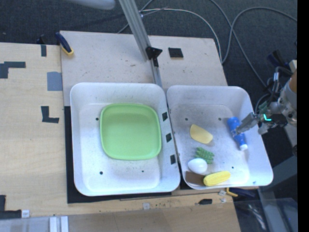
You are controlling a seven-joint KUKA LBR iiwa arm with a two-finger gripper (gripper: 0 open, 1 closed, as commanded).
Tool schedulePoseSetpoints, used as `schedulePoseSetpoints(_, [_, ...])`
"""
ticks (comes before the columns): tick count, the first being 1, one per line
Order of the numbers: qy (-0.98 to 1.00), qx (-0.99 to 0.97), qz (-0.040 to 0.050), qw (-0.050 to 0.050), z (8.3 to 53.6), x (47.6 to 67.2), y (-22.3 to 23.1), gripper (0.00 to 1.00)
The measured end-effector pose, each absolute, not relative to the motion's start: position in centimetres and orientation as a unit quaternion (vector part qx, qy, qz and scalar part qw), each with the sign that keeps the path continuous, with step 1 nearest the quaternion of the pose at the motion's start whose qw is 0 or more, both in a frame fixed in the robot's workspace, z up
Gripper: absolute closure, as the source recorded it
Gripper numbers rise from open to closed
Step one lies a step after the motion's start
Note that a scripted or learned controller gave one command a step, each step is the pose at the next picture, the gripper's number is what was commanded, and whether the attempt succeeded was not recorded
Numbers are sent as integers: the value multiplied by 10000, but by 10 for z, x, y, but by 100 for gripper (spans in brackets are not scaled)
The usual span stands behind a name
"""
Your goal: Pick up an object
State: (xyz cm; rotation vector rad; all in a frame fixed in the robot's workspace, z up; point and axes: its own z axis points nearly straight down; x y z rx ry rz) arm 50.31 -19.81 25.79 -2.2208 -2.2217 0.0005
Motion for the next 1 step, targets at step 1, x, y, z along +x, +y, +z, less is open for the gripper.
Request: schedulePoseSetpoints(1, [-7072, -7070, 2, 2, 258, 503, -198, 0])
